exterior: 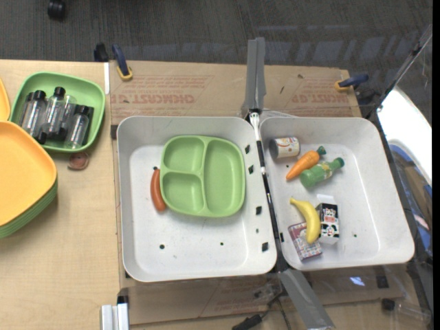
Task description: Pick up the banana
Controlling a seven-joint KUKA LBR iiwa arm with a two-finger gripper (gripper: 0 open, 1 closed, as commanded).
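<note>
The banana (pixel 307 218) is yellow, short and curved, lying flat on the floor of the right bin (pixel 371 243), in its lower middle part. One end points up and left, the other down toward the near wall. Its lower end rests against a small pink packet (pixel 302 243), with a black-and-white carton (pixel 329 221) just beside it.

This looks like a robotics lab rather than a home: two white bins (pixel 192 267) sit side by side on cardboard sheets (pixel 206 91) held with clamps (pixel 122 64) (orange and blue) on a plain wooden counter (pixel 62 280). Grey office carpet (pixel 206 12) and a chair caster (pixel 56 7) show beyond, and the food in the bins looks like toy props.
</note>
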